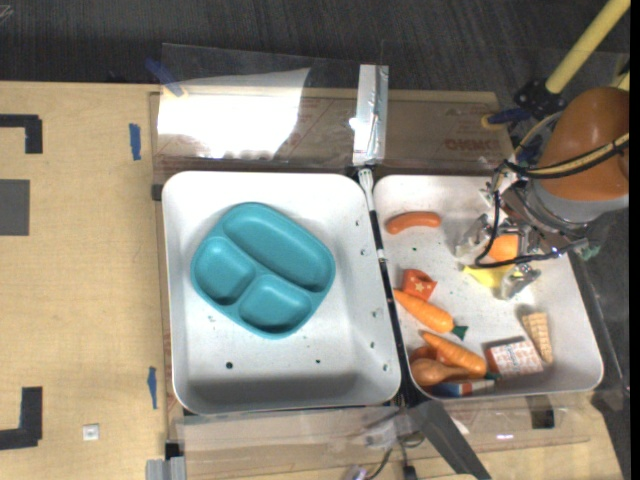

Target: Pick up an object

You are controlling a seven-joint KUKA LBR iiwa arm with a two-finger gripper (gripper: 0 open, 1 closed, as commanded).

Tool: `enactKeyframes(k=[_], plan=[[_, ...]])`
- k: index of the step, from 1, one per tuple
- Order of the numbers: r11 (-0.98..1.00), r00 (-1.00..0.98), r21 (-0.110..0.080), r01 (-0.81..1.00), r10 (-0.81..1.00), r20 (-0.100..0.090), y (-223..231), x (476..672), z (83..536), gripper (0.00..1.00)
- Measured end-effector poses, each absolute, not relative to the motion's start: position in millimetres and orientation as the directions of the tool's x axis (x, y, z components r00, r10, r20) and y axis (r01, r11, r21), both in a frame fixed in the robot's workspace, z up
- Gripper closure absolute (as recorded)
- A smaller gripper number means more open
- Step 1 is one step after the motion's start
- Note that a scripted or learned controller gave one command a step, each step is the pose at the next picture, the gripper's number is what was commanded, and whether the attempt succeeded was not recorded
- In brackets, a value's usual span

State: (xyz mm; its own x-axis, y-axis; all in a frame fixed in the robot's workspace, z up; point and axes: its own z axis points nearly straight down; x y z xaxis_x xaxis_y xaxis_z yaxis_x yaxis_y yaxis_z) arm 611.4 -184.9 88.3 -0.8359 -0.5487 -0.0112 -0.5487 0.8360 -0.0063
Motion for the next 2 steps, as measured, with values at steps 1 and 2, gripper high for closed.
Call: enactKeyframes(k=[1, 2], plan=[[0.824, -0.824, -0.006, -0.567, -0.567, -0.008, -181.1, 582.9, 88.9, 0.00], [0.772, -0.772, -0.009, -0.636, -0.636, -0.009, -179.9, 600.8, 88.8, 0.00]])
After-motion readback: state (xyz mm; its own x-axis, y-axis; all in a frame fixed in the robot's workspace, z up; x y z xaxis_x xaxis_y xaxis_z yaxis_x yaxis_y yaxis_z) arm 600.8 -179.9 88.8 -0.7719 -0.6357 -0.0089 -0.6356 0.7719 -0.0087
